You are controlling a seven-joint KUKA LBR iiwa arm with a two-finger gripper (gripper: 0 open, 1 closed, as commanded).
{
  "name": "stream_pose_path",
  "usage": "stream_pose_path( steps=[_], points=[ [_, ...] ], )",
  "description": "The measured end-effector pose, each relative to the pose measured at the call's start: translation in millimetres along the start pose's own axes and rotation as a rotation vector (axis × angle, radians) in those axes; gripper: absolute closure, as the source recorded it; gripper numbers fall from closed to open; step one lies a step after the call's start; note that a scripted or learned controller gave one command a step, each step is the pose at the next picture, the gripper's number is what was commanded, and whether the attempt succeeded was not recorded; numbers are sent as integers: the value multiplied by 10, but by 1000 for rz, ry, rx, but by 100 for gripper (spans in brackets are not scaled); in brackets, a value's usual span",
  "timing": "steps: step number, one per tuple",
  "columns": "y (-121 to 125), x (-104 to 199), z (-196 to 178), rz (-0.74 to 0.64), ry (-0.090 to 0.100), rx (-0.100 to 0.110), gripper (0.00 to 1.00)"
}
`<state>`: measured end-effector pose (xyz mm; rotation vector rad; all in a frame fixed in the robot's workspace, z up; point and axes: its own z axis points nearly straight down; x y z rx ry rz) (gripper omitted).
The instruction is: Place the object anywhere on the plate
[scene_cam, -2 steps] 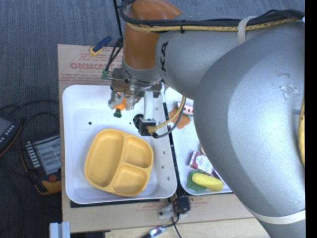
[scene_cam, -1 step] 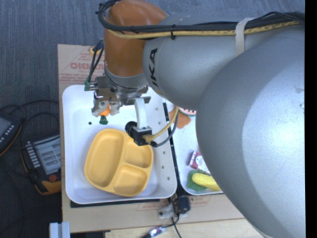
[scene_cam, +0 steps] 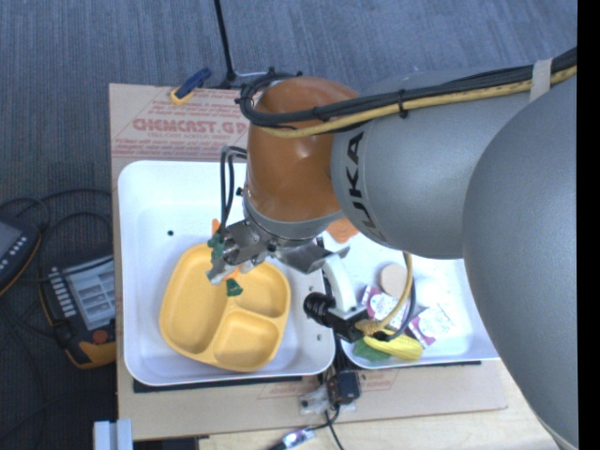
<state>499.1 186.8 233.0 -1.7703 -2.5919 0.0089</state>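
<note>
Camera view: small green object sits just over the yellow plate, at the upper middle where its 3 compartments meet. Can't tell if it rests on the plate or hangs from the hand. Hand hovers right above it, tips low over the plate; can't tell how far apart they are or whether they pinch anything. Judging by position, placement is nearly done; release and retreat remain. Plate lies in left bin.

Plate, lower left: yellow plastic, smooth, slight sheen; bins: white glossy plastic; arm, right: matt grey w/ glossy orange band; board, upper left: printed cardboard; floor: rough grey carpet.
</note>
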Motion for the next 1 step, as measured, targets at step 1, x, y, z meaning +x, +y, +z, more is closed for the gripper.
stream_pose_path(
  steps=[1],
  points=[
    [2, 3, -1, -1, 0, -1, 0]
  ],
)
